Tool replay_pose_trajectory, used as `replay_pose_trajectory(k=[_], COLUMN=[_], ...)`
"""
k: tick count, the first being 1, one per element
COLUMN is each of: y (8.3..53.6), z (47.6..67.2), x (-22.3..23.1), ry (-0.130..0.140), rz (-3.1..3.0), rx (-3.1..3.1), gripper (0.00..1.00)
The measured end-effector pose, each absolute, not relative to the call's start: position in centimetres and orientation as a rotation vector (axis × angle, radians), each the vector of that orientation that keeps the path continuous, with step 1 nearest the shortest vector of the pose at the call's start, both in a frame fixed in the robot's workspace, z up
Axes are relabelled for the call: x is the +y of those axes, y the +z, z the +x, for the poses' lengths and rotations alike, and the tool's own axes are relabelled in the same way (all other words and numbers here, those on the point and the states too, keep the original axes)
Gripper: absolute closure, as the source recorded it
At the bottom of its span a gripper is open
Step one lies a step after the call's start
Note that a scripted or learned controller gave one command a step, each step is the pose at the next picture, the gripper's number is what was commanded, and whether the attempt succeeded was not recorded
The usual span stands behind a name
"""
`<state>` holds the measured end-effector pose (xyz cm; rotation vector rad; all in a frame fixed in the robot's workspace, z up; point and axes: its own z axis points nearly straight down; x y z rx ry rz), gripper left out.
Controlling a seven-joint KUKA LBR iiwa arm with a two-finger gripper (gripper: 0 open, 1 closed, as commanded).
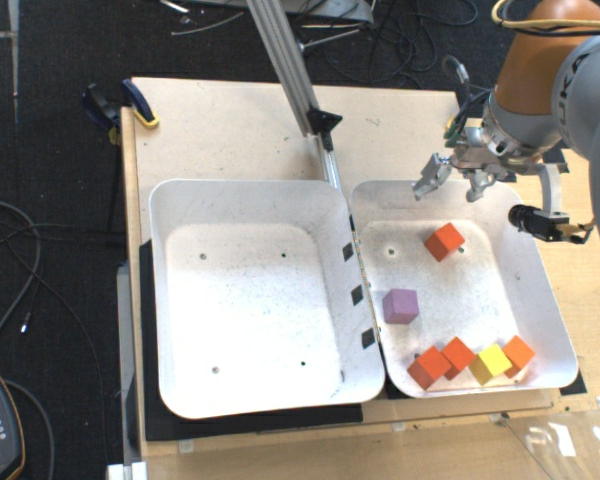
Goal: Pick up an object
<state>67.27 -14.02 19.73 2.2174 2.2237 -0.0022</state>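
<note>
Camera view, looking down at a slant on a pale surface (230,128) carrying two shallow white bins side by side. Reaching in from the right, a grey arm (565,63) with an orange band above the wrist. Tool (454,180) hanging over the far rim of the right bin (540,298), fingers spread apart, nothing between them and nothing touched. One finger (430,176) angled out toward the left, the other pointing down beside it. Just below the tool, apart from it, an orange block (445,241) lying on the right bin's floor near the far side. Near the bin's middle, closer to the left wall, a purple block (401,305). Along the near edge, a row of four blocks packed close: an orange-red block (429,367), a second orange-red block (457,353) touching it, then a yellow block (491,362), then a small orange block (519,353) at the right end. Left bin (180,268) lying beside the right one, rims meeting along the middle. Slanting down from the top toward the seam between the bins, a metal rail (285,58) ending in a black bracket.
</note>
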Motion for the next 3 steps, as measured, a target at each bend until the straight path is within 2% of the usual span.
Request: replay_pose_trajectory(k=[1,2,3], y=[9.0,9.6,10.6], z=[66.9,62.5,62.7], x=[-17.1,-13.3,-13.5], ry=[-0.009,-0.002,0.002], rz=[2.228,2.223,2.222], rx=[2.222,2.223,2.219], gripper=[0.0,0.0,1.0])
